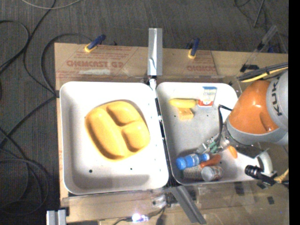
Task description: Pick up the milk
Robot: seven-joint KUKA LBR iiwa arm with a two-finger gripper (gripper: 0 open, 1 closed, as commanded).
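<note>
Behind bins: cardboard (101,63) printed "CHEMCAST" (probably).

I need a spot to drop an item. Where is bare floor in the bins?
Right bin: bare middle between yellow block and blue bottle. Left bin: bare strip below the yellow tray. Crowded: lower right corner, by the gripper.

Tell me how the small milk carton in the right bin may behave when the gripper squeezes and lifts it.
The milk carton looks small and boxy, so probably light with flat faces to grip. It seems to be thin card, so a hard squeeze may dent it. It rests near the right bin's far wall, which may crowd one finger.
</note>
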